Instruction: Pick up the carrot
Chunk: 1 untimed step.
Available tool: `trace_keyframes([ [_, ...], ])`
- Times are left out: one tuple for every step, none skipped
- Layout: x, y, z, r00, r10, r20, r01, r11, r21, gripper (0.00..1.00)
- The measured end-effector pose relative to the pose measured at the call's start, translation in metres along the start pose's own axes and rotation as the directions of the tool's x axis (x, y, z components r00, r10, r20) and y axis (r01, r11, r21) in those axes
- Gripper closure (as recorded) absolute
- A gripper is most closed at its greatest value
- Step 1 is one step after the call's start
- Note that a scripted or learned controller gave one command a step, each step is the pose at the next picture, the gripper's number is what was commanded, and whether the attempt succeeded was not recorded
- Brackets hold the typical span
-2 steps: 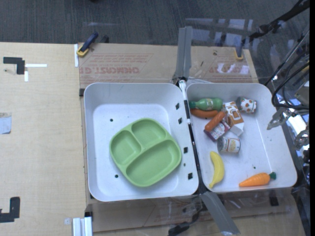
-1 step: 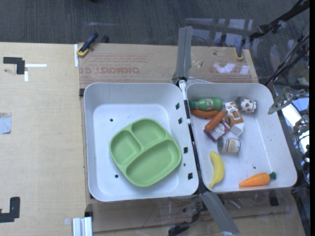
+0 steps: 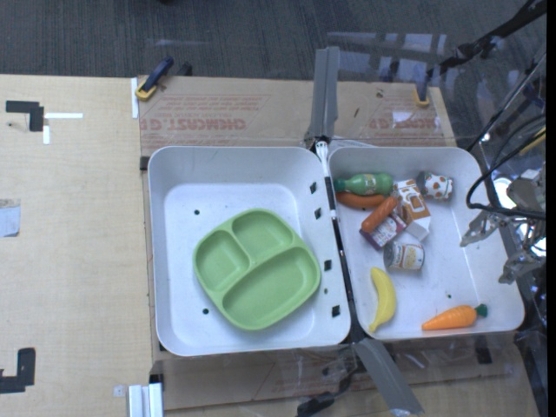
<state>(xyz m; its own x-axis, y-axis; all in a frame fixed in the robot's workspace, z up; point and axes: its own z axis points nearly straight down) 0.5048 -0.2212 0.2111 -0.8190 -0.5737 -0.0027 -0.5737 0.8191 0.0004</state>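
The carrot [image 3: 452, 318], orange with a small green top, lies near the front right corner of the right bin [image 3: 434, 294]. My gripper [image 3: 493, 252] hangs over that bin's right wall, behind and a little right of the carrot. Its fingers are spread open with nothing between them, one fingertip [image 3: 473, 234] inside the bin and the other near the rim.
The right bin also holds a banana [image 3: 382, 298], a small can [image 3: 405, 255], a green bottle [image 3: 365, 183], orange food pieces [image 3: 372, 208], snack packets [image 3: 410, 205] and a small jar [image 3: 436, 186]. A green divided plate [image 3: 256, 269] lies in the left bin [image 3: 174, 233].
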Motion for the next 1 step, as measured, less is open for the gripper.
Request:
trace_keyframes([
  [0.0140, 0.0105, 0.0769, 0.969, -0.247, 0.000, 0.247, 0.969, -0.001, 0.00],
])
